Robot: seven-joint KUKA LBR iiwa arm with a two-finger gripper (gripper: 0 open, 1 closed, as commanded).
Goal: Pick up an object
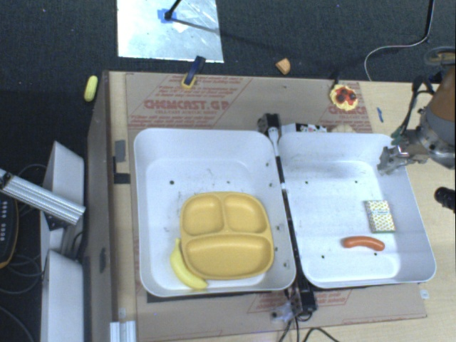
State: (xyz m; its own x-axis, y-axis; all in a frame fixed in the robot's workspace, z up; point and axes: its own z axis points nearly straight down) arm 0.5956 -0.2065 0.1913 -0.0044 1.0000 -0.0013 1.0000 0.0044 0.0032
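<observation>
Nothing has been picked up yet, as far as I can see from here. The arm [438, 123] leans in from the right, and its gripper [390, 159] hangs over the far right edge of the right-hand bin [328, 191], apart from anything in it. The gripper is small and blurred at this angle; I honestly cannot tell how it is set, though nothing seems to be in it. In that same bin, nearer the front, lie a sausage [363, 244] and, just behind it, a small patterned packet [380, 216]. The left bin [160, 162] holds a yellow divided plate [226, 235] with a banana [184, 268] tucked against its front left rim. The whole job, reaching, closing and lifting, looks to be left.
</observation>
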